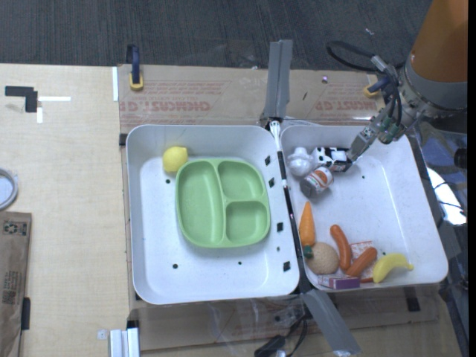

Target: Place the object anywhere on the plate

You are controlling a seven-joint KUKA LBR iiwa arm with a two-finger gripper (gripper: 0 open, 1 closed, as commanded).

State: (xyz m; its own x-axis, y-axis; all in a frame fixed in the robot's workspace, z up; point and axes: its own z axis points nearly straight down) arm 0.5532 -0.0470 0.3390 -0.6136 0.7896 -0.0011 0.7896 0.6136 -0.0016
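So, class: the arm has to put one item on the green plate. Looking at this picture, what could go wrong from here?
1. The hand is low over a tight cluster: cow toy, white toy and can. It may nudge or catch the wrong one.
2. The plate lies in the other bin, so a weak grip could drop the item at the divider.
3. The lemon sits against the plate's corner and could get knocked.

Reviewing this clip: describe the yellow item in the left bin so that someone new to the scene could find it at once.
Start at the left bin, the one holding the green divided plate. Just off the plate's upper-left corner, on the bin floor, sits a small round lemon. It is the one loose item in that bin; the other yellow thing, a banana, lies in the right bin.
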